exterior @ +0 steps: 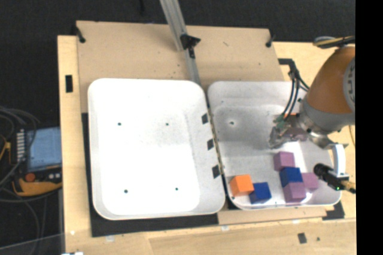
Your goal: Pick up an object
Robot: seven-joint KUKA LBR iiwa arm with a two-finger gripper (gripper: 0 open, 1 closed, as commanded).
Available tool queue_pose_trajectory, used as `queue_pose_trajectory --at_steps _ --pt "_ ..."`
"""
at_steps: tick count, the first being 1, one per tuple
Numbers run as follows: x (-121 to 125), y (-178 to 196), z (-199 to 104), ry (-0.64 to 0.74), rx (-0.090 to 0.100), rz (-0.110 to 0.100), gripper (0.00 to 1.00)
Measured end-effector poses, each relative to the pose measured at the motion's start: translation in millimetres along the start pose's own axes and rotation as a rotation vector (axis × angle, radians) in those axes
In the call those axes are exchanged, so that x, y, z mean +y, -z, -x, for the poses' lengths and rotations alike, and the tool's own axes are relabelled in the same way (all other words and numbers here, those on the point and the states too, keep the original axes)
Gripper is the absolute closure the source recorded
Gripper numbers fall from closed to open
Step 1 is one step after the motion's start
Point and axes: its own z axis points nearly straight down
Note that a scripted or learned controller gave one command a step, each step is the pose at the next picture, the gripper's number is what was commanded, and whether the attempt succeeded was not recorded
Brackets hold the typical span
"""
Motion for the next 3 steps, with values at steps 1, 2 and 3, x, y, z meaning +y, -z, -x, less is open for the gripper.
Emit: queue_pose_trajectory --at_steps 1,2,3 --pt "6.7 48.5 -6.4 0.019 -0.001 0.002 1.0" --pt "-0.6 101.7 -9.0 0.019 -0.002 0.003 1.0" --pt "1.2 146.3 -7.7 0.02 -0.002 0.003 1.0"
